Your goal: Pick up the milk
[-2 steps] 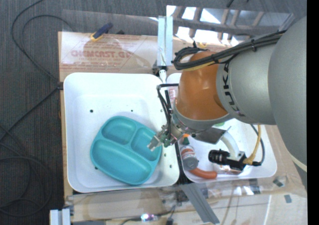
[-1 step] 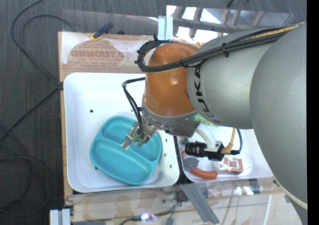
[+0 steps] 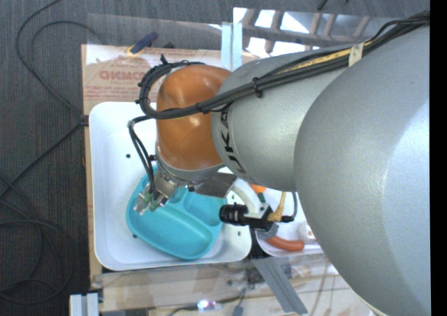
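A: Camera view from above has the arm across most of the frame, its orange band over the left bin. Where's the milk?

B: I can't pick it out. A turquoise divided tray lies in the near part of that bin, and nothing I can see in the bin reads as a carton or bottle. It may be under the wrist, or in the right bin, which the arm mostly covers.

A: And the gripper?

B: The gripper sits just past the tray's left end, low over the bin. Whether it is spread or pressed together I cannot tell; the tips are small and blurred against the turquoise. Nothing shows between them.

A: How would you expect the milk to handle?

B: Guessing from the task alone: a toy carton or small bottle, light, fairly stiff, smooth-sided and so a bit slippery. I'd take it across the two flat faces around the middle of the body, not at the cap or folded top, and squeeze gently, since thin walls could buckle.

A: What else is hard to make out?

B: At the right bin's near edge there's a white rim, something orange-red and a black plug on the cabling. The rest is hidden by the arm.
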Motion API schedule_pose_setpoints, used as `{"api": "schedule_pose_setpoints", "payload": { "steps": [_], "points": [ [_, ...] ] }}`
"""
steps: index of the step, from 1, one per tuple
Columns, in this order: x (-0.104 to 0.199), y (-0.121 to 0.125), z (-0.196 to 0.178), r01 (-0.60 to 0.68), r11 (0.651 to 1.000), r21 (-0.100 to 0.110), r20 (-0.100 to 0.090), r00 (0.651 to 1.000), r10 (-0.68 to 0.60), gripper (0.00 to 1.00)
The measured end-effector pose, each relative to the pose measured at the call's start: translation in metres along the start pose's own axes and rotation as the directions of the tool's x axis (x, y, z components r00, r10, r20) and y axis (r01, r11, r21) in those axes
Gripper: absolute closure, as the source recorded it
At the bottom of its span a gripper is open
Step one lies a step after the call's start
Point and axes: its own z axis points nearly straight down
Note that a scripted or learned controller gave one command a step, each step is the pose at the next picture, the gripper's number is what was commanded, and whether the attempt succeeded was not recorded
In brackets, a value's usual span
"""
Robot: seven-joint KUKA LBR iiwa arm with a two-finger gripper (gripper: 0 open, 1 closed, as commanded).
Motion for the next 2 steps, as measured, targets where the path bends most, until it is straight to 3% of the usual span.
{"api": "schedule_pose_setpoints", "payload": {
  "steps": [1, 2],
  "points": [
    [-0.002, 0.003, 0.039, -0.267, 0.964, 0.003, 0.0, 0.964, 0.267, 1.0],
    [-0.002, 0.0, -0.038, 0.055, 0.998, -0.001, 0.004, 0.998, -0.055, 1.0]
  ]
}}
